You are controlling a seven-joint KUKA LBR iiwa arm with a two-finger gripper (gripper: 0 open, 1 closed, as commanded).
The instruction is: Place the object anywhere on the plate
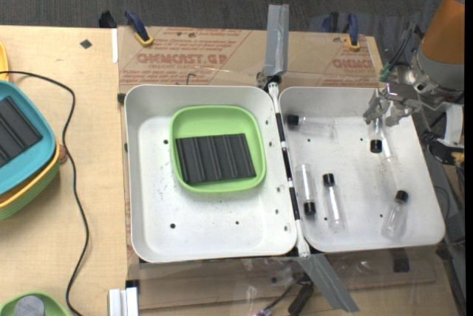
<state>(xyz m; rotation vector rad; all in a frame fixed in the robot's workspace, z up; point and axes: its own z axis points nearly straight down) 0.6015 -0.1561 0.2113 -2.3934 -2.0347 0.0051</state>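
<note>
A clear plastic vial [377,142] with a black cap was seen in the right bin [414,233], near its far right part, directly beneath the gripper [381,115]; its long axis ran roughly near to far, with the black cap at the near end. The upper part of its clear body was hidden among the fingers, and it could not be told whether they were closed on it or standing apart. Four more vials of the same kind lay in the right bin: one [309,124] at the far left lying crosswise with its cap to the left, two [306,189] [332,200] near the middle lying lengthwise, and one [395,213] at the near right, tilted. In the left bin [148,218] a green square plate [218,149] was set, and a black ribbed mat [216,158] lay on it. The grey arm with its orange band [447,34] was seen at the right edge.
</note>
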